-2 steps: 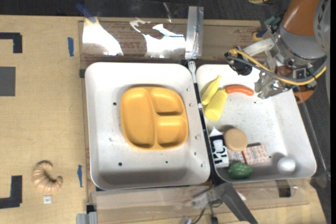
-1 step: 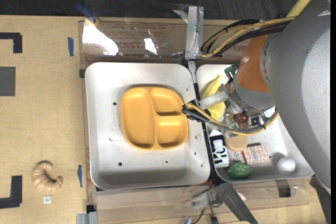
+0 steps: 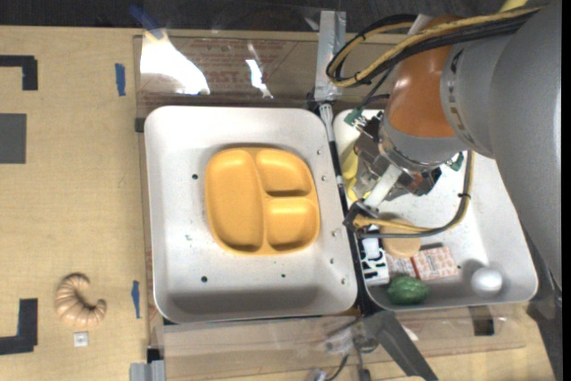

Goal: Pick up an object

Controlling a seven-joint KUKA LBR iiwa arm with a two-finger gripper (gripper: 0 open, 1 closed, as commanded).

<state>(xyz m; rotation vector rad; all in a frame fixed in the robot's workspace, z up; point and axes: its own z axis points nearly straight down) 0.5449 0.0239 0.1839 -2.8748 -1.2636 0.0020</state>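
Hand point(image 3: 379, 192) hovers above green object point(image 3: 408, 289) in right bin point(image 3: 508, 227).

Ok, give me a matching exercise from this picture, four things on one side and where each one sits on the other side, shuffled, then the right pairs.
Things:
1. yellow plastic divided tray
2. green rounded object
3. curled tan croissant-shaped toy
4. silver-grey ball

Places:
A. on the cardboard bench top, outside both bins
B. in the middle of the left white bin
C. near corner of the right white bin, by its outer wall
D. near edge of the right white bin, close to the divider between the bins

Pairs: 1-B, 2-D, 3-A, 4-C
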